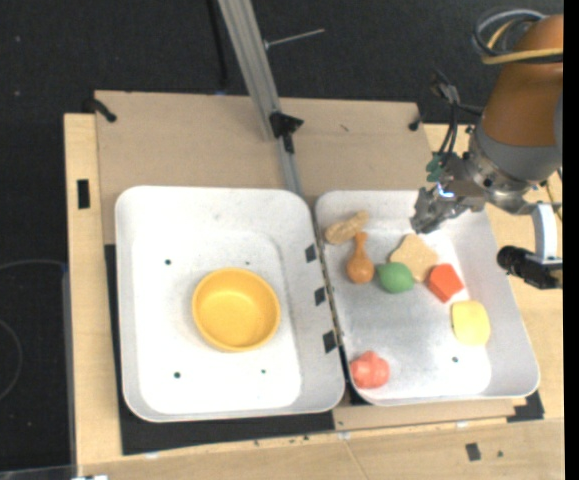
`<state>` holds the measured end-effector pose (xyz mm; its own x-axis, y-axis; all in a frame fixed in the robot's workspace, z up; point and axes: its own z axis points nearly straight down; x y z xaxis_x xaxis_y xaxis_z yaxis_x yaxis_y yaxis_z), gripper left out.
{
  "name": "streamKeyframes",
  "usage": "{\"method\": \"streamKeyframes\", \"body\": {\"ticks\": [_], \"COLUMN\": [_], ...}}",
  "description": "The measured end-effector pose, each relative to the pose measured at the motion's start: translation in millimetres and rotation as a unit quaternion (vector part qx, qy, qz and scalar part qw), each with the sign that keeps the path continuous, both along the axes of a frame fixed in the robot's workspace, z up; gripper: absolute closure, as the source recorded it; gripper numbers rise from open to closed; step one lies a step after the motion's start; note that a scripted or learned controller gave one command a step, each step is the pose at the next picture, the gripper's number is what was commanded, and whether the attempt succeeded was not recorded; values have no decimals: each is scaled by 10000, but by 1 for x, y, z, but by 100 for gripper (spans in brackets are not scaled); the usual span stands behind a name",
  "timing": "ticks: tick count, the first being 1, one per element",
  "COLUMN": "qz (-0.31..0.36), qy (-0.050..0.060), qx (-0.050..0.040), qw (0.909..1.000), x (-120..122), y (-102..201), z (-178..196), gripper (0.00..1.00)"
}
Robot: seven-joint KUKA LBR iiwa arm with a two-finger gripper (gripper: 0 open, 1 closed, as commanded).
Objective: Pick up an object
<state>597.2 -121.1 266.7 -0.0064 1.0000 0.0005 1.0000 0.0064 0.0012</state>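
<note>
Currently the pincer (431, 211), its opening impossible to judge, hangs just above the tan block (415, 252) in the right bin (504, 363); lower it straight onto that block, clear of the green ball (397, 278) touching the block

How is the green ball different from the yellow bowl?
The green ball is small and round; the yellow bowl is much bigger and hollow. The ball sits in the right bin, crowded against other toys; the bowl sits alone in the left bin. The ball lies nearer the end effector. Both rest on a white bin floor.
</note>
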Motion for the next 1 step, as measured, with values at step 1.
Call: {"method": "streamKeyframes", "body": {"ticks": [1], "qz": [-5], "qy": [4], "qx": [0], "qw": [10000], "x": [-5], "y": [52], "z": [-14], "gripper": [100]}}
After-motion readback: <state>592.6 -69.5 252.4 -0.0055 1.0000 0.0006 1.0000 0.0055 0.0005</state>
